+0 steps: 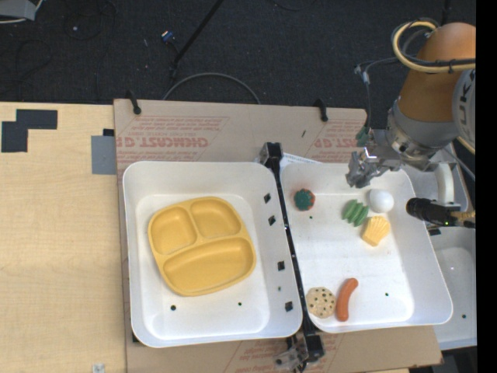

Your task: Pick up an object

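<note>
One white egg [380,200] lies in the right bin [419,305], just below and slightly right of the hand [362,173]. Green toy [355,212] and yellow corn piece [376,230] touch nearby. I cannot tell the hand's opening.

A light wooden bench [54,239] was observed, bearing a brown printed cardboard sheet [233,130]. On the cardboard, two shallow white plastic bins, left [140,301] and right [419,301], were set touching.
</note>
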{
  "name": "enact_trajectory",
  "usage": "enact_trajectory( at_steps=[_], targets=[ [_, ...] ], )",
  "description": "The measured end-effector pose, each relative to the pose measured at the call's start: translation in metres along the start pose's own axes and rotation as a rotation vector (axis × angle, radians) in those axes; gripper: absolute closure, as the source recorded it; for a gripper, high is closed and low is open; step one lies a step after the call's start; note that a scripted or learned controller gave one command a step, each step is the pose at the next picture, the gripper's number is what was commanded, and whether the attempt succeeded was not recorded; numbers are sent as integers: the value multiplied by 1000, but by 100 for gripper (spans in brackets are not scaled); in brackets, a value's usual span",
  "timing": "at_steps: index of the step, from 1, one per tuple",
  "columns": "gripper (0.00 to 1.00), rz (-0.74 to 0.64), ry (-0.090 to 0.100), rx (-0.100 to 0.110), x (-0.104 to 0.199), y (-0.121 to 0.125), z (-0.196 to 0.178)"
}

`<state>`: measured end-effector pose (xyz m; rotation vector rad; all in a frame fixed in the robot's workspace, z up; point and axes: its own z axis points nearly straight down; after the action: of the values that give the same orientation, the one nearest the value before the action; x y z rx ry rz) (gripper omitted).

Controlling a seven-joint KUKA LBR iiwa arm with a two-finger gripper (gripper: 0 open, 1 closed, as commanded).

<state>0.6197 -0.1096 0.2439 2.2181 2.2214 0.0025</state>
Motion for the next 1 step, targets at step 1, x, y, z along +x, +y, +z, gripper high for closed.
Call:
enact_trajectory(
  at_steps=[1],
  targets=[
    [100, -4, 3, 7, 54, -7, -4]
  ],
)
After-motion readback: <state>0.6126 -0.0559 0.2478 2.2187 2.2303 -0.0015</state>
